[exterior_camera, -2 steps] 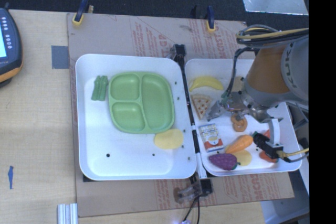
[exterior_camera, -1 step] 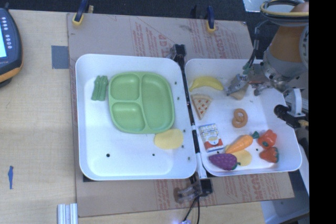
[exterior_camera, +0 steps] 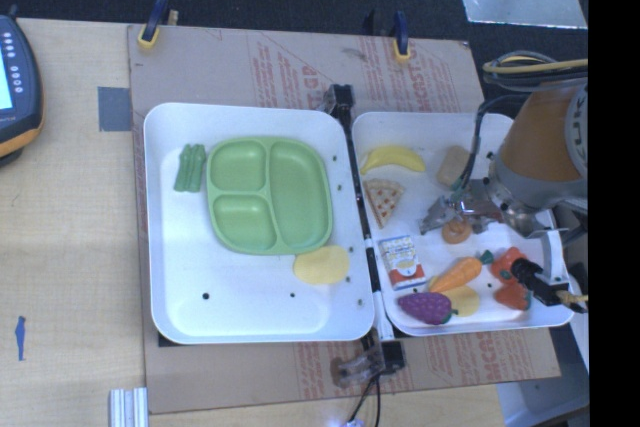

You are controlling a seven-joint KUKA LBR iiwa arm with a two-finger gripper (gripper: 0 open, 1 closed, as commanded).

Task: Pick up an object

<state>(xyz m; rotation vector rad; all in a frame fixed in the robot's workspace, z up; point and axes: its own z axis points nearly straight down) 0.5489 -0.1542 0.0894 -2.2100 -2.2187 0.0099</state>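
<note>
Arm's grey-orange wrist [exterior_camera: 545,150] is cut off at the right edge and hides part of the right bin [exterior_camera: 425,128]. Gripper [exterior_camera: 452,213] sits low over a small round orange-brown piece [exterior_camera: 457,232]; too blurred to name. Finger spread: cannot tell, nothing visibly clamped. Nearby: pizza slice [exterior_camera: 383,199], banana [exterior_camera: 393,158], carrot [exterior_camera: 457,274]. Left bin [exterior_camera: 165,245] holds a green divided plate [exterior_camera: 268,194].

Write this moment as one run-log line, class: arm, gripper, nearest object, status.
arm: over right bin | gripper: low, fingers unclear | nearest: small orange-brown piece | status: nothing seen held
</note>
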